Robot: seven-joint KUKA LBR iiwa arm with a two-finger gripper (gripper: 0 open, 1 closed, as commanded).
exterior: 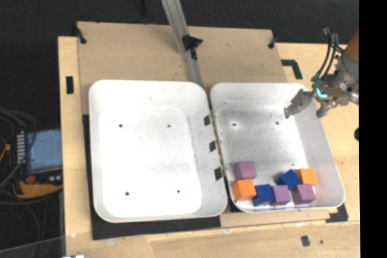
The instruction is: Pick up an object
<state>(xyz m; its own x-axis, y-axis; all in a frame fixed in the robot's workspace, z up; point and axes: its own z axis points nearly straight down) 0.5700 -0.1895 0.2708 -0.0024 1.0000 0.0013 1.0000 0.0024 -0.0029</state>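
Observation:
Several small blocks lie along the near side of the right bin (260, 130). A purple block (245, 169) sits just behind an orange block (244, 189). To their right come a blue block (263, 194), a purple block (282, 194), a second blue block (290, 178), another purple one (304, 193) and a small orange block (309, 176). My gripper (310, 106) hangs over the far right part of this bin, well away from the blocks. Its fingers (296, 104) are spread open with nothing between them.
The left bin (145, 148) adjoins the right one, with clips along the shared wall. A slanted metal rail (172, 3) rises behind the bins. A blue and orange device (39, 160) with cables lies left of the bench.

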